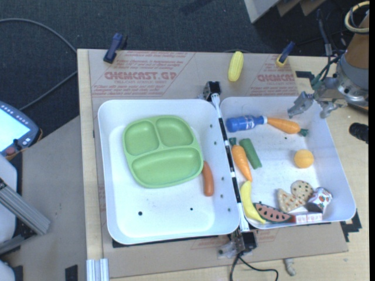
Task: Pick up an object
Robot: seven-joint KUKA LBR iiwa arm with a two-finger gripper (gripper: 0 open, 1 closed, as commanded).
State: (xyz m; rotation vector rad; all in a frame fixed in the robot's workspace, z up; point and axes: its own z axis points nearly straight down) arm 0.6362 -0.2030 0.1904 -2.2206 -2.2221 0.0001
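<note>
My gripper (312, 105) hangs above the far right corner of the right bin (340, 174), open, with nothing between its fingers. Just below and left of it lie an orange carrot (284, 125) and a blue bottle (245, 123). Further into that bin I see a green stick (250, 153), a second carrot (241, 162), an orange ball (303, 158), a banana (248, 201), a watermelon slice (274, 213), biscuits (295, 195) and a small wrapped item (320, 199).
The left bin (117, 209) holds a green divided plate (163, 151) and an orange sausage (208, 178) by its right wall. A yellow corn cob (235, 66) lies on the board behind the bins. Blue clamps (113, 48) grip the board's far edge.
</note>
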